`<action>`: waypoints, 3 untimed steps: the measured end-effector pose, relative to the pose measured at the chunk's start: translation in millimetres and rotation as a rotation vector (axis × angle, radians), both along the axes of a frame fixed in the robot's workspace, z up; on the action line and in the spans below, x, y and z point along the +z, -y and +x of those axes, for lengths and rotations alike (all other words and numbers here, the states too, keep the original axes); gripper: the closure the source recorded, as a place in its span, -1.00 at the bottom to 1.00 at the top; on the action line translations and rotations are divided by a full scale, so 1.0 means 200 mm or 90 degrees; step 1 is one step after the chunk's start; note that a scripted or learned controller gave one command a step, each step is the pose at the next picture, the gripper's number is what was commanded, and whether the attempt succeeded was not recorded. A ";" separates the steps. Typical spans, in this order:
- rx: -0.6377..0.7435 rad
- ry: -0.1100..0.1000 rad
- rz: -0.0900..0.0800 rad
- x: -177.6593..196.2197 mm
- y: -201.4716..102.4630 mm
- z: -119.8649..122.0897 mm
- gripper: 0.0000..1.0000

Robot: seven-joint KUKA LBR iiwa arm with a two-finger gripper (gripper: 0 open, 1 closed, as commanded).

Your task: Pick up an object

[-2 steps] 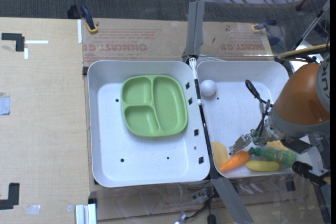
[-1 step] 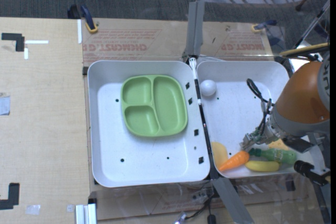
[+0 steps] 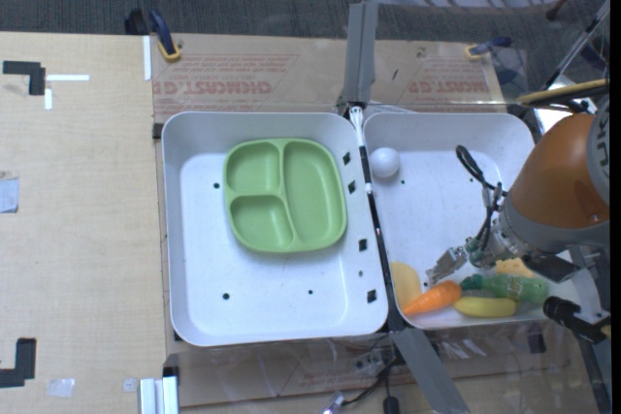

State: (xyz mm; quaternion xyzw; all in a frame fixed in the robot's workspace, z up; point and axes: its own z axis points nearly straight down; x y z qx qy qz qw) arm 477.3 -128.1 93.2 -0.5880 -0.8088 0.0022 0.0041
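Tool [image 3: 464, 253] above smooth tapered carrot [image 3: 433, 298] (glossy plastic) in right bin [image 3: 427, 133].

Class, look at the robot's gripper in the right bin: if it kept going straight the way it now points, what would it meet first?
Probably the orange toy carrot: the gripper points down-left toward it in the right white bin. Depth is unclear, so it might meet the bin floor first.
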 end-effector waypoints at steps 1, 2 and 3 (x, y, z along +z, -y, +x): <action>-0.228 0.002 -0.002 -0.03 -0.03 0.00 -1.00; -0.227 -0.001 -0.003 0.00 -0.02 0.00 1.00; -0.141 0.002 -0.002 0.59 0.32 0.01 1.00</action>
